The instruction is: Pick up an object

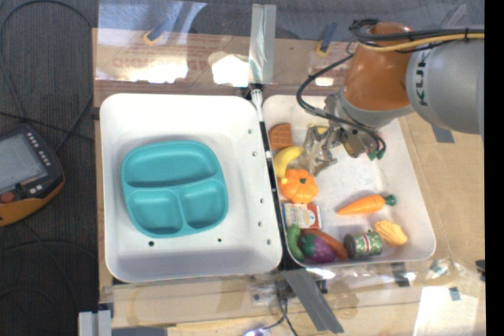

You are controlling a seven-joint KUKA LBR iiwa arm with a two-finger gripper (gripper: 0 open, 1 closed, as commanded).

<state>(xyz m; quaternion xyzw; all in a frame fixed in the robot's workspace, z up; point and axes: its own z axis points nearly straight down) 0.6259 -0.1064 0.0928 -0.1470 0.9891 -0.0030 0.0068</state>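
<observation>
The gripper (321, 147) hangs in the right bin (415, 193), fingers apart and empty, just above the crowded pumpkin (298, 185) and banana (285, 159). Closing here risks a pinch between neighbours, or nudging both away.

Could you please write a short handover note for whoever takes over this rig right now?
Gripper: low in the right bin, beside the small pumpkin; nothing visibly held.
Toys in the right bin: pumpkin, carrot, corn, can, purple vegetable.
Left bin: teal divided tray.
Done: arm is down among the toys.
Left: secure one object and lift it.
</observation>
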